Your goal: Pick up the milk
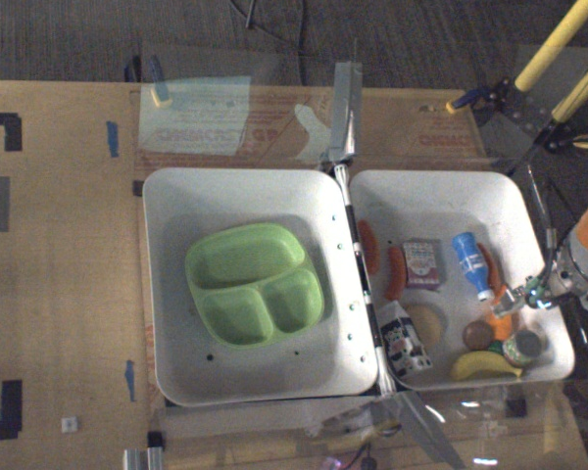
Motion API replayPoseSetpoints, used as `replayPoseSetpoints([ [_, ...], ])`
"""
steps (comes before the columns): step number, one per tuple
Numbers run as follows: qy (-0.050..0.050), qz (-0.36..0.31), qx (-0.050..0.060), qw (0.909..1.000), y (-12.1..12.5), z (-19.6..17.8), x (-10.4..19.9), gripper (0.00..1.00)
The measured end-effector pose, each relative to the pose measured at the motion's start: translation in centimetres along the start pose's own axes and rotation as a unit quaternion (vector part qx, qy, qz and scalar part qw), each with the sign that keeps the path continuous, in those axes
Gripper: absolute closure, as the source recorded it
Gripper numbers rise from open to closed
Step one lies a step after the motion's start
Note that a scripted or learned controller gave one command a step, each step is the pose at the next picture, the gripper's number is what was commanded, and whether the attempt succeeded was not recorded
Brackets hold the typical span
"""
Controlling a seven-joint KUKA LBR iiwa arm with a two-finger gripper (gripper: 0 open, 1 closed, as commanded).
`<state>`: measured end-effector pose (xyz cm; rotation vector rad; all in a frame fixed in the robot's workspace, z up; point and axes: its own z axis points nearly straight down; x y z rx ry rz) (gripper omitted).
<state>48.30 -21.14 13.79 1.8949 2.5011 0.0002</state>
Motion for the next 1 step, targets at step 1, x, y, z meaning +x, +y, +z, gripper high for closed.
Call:
replayPoseSetpoints([
  [1, 0.002, -0.104, -0.003, 0.9946, -0.14, 5.09, -0.71, 1.0],
])
